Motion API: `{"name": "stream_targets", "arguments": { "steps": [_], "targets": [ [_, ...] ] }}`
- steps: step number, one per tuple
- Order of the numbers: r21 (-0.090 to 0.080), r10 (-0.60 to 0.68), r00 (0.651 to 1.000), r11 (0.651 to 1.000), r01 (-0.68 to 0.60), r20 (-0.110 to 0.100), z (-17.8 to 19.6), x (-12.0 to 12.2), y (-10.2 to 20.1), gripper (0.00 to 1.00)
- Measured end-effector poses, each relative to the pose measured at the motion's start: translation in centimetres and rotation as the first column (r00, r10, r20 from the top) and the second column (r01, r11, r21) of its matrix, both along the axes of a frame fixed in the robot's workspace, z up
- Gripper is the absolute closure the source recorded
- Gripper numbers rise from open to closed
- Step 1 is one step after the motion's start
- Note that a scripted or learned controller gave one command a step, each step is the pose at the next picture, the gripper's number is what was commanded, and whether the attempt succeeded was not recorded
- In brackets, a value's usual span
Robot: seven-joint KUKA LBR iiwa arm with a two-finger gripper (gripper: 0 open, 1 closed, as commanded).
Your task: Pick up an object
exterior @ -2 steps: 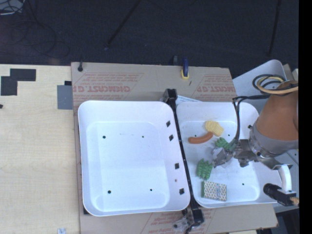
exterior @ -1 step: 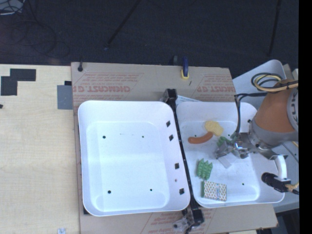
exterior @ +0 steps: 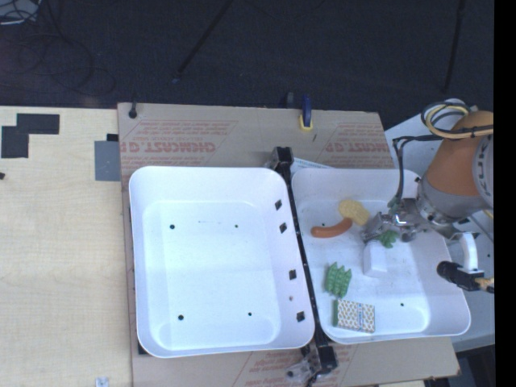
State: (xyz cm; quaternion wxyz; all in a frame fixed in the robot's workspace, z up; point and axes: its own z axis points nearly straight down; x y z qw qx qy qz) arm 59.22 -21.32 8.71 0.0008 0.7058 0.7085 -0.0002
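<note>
Objects lie in the right bin (exterior: 435, 317): sausage (exterior: 331, 229), green block (exterior: 337, 280), white block (exterior: 376, 260). Gripper (exterior: 385, 232) sits low beside the white block. I cannot tell its fingers' state.

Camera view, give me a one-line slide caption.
KUKA arm's gripper low in the right bin beside a small green object, a white block and a sausage.

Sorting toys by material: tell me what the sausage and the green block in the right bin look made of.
Sausage: probably smooth plastic or rubber, with even orange-red colour and a rounded, moulded shape. Green block: probably hard plastic, bright uniform green with a bumpy top. Too small to be sure.
</note>
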Motion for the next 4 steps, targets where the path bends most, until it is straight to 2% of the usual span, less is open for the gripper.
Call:
{"name": "stream_targets", "arguments": {
  "steps": [1,2,3,4],
  "targets": [
    [0.003,-0.003,1.000,1.000,0.003,-0.004,1.0,-0.2,0.0,1.00],
    [0.003,0.000,1.000,1.000,0.000,0.000,6.6,-1.4,6.0,1.00],
    [-0.003,-0.001,1.000,1.000,0.001,0.016,19.3,5.6,5.7,1.00],
    [0.004,0.003,1.000,1.000,-0.003,0.005,28.2,-3.7,13.0,1.00]
  ]
}}
